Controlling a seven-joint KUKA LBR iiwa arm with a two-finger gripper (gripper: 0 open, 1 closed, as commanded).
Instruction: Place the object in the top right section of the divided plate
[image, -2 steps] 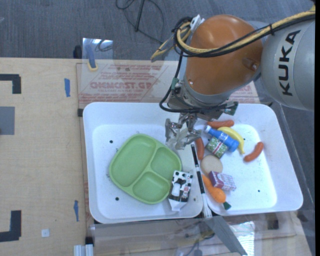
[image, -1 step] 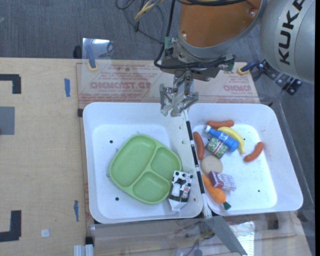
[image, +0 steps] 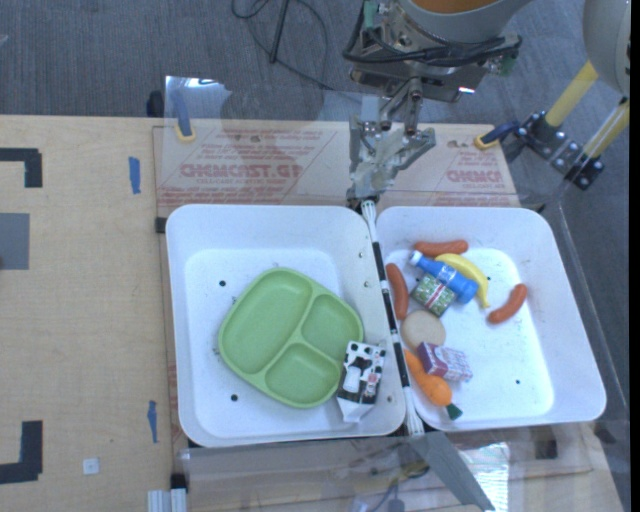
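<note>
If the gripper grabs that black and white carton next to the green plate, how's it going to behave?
The black and white carton looks like a small boxy pack, so probably light and fairly stiff. It leans against the bin wall beside the green plate, so a push may tip it. Flat faces should suit the gripper.

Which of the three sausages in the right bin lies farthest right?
The orange-red sausage near the right bin's right side, just right of the banana. The other two lie farther left: one at the pile's top, one along the divider.

Bright, even light; slight softness
</note>
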